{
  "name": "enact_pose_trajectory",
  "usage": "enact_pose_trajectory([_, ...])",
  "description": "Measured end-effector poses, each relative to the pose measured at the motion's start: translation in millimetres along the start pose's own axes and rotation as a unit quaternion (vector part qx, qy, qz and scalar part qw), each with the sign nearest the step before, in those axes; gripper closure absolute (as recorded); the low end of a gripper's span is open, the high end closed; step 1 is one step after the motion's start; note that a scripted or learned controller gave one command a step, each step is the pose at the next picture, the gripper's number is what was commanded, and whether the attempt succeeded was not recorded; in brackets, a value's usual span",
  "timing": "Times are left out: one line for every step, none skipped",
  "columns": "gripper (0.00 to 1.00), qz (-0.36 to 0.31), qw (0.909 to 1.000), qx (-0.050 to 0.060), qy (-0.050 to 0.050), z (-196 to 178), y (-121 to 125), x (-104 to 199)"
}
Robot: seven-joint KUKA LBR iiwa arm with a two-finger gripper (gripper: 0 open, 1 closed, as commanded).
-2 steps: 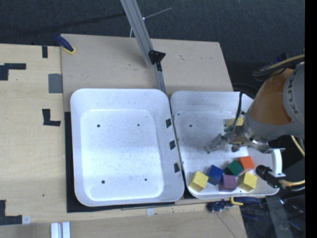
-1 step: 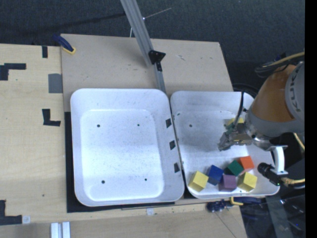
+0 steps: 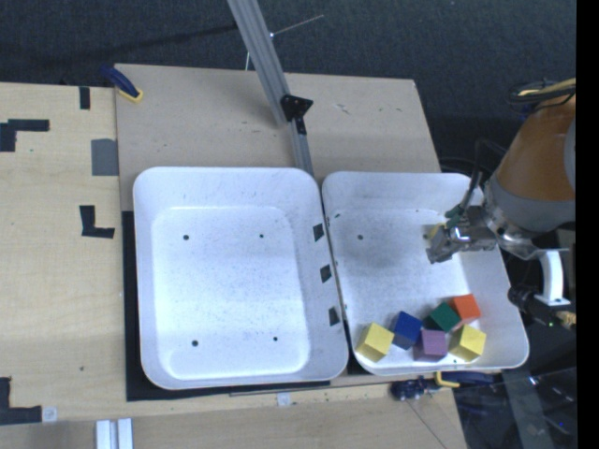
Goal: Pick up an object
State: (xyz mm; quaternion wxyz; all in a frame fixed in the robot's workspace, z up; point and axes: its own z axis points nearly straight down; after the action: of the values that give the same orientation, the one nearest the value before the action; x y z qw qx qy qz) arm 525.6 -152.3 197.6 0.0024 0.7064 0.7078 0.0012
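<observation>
1. The gripper [image 3: 447, 241] is seen over the right-hand part of the right bin [image 3: 374, 199], above bare floor. Its metal parts appear small and blurred; whether it is released or clenched cannot be told, and nothing is seen held by it.
2. The arm [image 3: 538, 171] is cut off at the view's right. A rounded orange section is seen above a grey wrist, angled leftward and down toward the bin.
3. The task's objects are grouped at the near end of the right bin, well apart from the gripper: a yellow cube [image 3: 376, 341], a blue cube [image 3: 406, 329], a purple cube [image 3: 433, 343], a green block [image 3: 443, 318], an orange block [image 3: 465, 307] and a second yellow block [image 3: 472, 341]. They lie packed together; exact contacts between them are hard to resolve.
4. Both bins are shallow, white, with rounded corners and speckled floors. The left bin [image 3: 150, 251] is noted with four small dark dots on its floor.
5. The bench [image 3: 187, 120] is pale wood. A grey metal bar [image 3: 262, 40] is seen running diagonally from the top edge to the bins' junction.
</observation>
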Motion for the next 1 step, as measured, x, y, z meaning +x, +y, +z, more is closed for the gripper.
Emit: enact_pose_trajectory([1.00,0.000,1.0000,0.002,0.001,-21.6,0.9,0.3])
